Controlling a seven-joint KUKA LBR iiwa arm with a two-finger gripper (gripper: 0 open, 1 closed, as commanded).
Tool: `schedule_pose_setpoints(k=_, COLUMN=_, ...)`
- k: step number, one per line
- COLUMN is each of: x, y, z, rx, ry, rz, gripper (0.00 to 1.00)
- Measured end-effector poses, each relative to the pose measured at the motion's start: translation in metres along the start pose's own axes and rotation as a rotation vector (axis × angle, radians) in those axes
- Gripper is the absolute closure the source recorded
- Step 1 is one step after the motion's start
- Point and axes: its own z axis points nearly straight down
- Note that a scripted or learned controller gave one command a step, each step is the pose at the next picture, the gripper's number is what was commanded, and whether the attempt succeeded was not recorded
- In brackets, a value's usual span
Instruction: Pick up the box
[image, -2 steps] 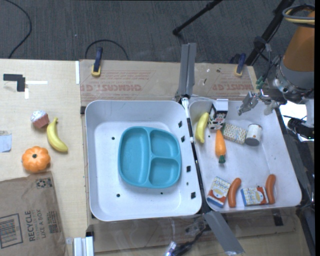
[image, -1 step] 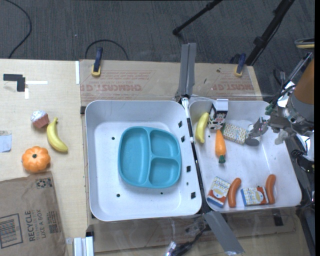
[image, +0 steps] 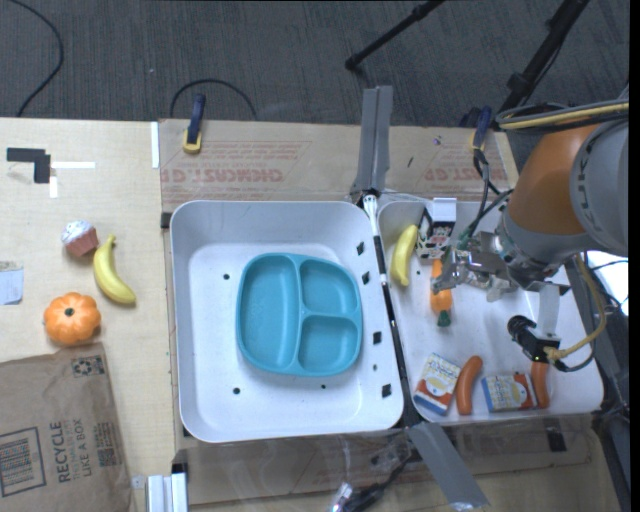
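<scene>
The arm is in the approach step: its gripper (image: 462, 268), whose opening cannot be told, hovers near the carrot (image: 441, 303) and must shift onto the small upright box (image: 437, 228).

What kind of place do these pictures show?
Probably a robotics lab test bench: a KUKA arm over two white bins, toy food such as a banana, and cables on the floor.
</scene>
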Motion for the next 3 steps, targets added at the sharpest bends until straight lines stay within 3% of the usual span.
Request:
schedule_pose_setpoints(k=1, x=0.030, y=0.010, z=-0.063, rx=-0.001, ry=-0.001, rz=0.310, gripper=0.00)
schedule_pose_setpoints(k=2, x=-0.011, y=-0.093, z=-0.065, rx=0.000, ry=0.000, rz=0.244, gripper=0.00)
schedule_pose_setpoints(k=3, x=0.039, y=-0.101, z=-0.063, rx=0.000, ry=0.000, rz=0.154, gripper=0.00)
